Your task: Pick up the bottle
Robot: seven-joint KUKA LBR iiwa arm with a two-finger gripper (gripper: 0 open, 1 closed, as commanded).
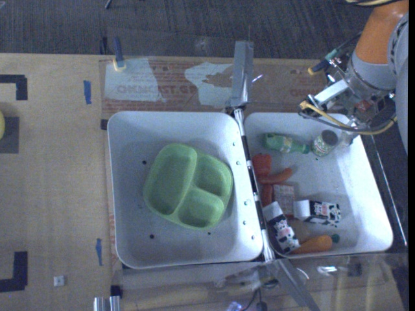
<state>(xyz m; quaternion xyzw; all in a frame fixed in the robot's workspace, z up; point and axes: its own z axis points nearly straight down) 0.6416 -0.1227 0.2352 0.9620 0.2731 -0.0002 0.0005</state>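
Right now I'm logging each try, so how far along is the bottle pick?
Done: the arm has reached the right bin's far corner. In hand: the gripper sits right by the green bottle, which lies on its side on the bin floor, not visibly gripped. Left: the grasp and the lift.

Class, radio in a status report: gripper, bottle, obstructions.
Gripper over right bin's far edge, beside bottle's cap end. Green bottle lying flat, not gripped. Carrots close by.

Robotics lab, taped wooden bench (52, 193), two white bins (123, 238), cabled arm (379, 41), carpet floor (194, 8)
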